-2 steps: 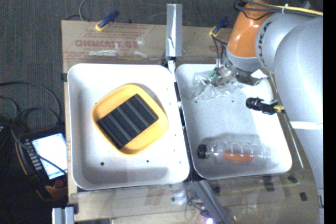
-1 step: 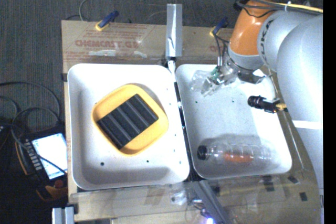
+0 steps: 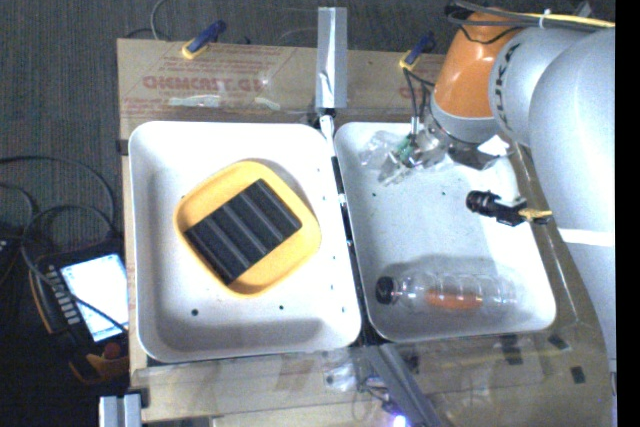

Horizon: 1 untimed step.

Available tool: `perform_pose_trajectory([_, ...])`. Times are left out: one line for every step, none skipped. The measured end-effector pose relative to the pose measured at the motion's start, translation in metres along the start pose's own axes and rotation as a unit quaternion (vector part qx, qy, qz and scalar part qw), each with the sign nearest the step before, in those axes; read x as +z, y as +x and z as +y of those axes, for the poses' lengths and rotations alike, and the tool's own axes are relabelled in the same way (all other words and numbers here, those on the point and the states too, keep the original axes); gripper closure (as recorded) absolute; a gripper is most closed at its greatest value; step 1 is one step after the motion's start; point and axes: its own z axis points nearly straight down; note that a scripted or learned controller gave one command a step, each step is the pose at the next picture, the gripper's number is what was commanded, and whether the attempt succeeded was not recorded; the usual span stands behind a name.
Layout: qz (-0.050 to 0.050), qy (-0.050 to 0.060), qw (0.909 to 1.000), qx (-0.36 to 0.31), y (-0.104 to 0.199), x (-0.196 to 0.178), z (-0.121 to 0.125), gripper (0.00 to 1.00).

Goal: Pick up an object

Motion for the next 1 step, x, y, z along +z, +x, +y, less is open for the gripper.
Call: perform_pose_trajectory([0.003,0.005,0.981,0.194,0.0149,-0.0922,0.0221,1.0])
